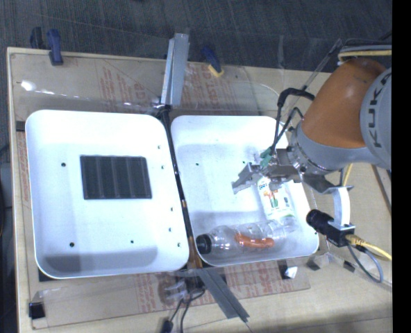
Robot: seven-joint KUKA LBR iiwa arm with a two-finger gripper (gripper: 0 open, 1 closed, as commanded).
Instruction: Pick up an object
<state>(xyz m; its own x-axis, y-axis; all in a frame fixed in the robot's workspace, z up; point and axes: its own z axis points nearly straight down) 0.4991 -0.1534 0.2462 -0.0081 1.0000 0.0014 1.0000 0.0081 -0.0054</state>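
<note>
My gripper point(255, 175) hangs low over the right bin point(205, 137), toward its right side. Just below it lies a white packet point(275, 201) with green and red print, its top end under the gripper. A clear plastic bottle point(244, 239) with a black cap and something orange inside lies along the bin's front wall. Whether anything is in the gripper's grasp is hidden from this angle.
The left bin point(53, 144) holds a dark grey ridged rectangular slab point(115, 177) near its middle. A metal bar point(174, 68) rises behind the gap between the bins. Blue clamps point(53, 46) sit at the bench's back edge.
</note>
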